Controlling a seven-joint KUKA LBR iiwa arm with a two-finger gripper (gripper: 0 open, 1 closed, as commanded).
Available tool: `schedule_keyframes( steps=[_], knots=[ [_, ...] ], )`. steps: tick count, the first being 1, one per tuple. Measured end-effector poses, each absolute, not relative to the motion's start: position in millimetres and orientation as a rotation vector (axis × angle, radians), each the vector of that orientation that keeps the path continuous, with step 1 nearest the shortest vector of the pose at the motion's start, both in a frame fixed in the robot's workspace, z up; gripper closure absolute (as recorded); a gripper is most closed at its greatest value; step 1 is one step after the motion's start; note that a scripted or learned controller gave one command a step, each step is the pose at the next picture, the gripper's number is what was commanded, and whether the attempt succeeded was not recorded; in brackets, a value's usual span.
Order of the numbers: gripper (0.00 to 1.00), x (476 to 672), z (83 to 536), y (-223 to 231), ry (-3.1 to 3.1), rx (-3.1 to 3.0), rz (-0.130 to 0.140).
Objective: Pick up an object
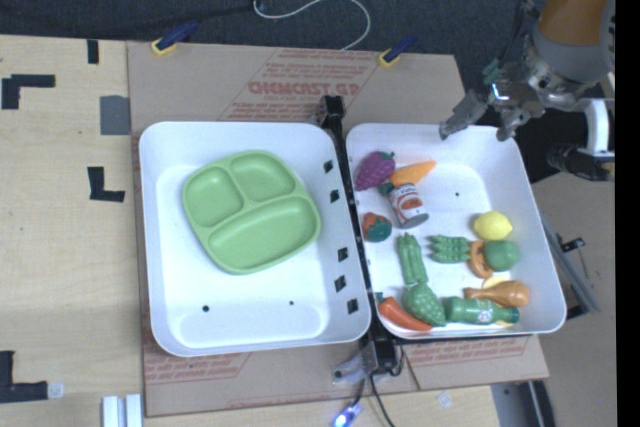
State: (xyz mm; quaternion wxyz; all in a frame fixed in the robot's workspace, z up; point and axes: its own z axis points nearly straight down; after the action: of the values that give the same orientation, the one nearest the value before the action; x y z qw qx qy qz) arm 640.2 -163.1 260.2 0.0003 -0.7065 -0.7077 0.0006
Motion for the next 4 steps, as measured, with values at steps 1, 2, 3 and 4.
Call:
schedule_keyframes(
  steps=[1, 2, 3, 4],
  knots=[
    [0.0, 609.4, 350.6, -89.8, -2.235, -2.214, -0.01],
    [0.0, 557.0, 448.4, -38.4, -2.235, -2.217, -0.014],
    [0.0, 502.6, 457.6, 62.7, -2.235, -2.205, -0.003],
    [0.0, 482.2, 477.7, 148.2, -2.234, -2.207, -0.002]
  ],
)
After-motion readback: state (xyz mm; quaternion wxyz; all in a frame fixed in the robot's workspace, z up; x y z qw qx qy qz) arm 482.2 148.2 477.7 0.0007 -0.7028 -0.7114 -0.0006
